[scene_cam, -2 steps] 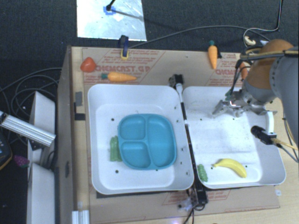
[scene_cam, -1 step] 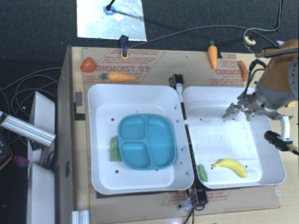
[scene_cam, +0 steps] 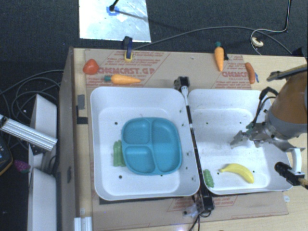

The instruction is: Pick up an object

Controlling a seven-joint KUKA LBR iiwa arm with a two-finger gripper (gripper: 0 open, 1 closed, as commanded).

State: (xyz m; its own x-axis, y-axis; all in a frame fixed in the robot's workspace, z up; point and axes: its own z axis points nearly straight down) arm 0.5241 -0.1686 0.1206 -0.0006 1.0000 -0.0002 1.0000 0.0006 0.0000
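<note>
The banana (scene_cam: 237, 172) lies at lower right in the right bin (scene_cam: 226, 100), looking light, smooth, curved; best pinched mid-body. The end effector (scene_cam: 239, 139) hangs just above it, empty, fingers slightly apart.

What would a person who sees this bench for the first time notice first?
Most likely the blue divided plate in the left bin, with a green vegetable along its left side. Next, the yellow banana near the front of the right bin. The robot's hand hangs low in that bin, just behind the banana.
</note>
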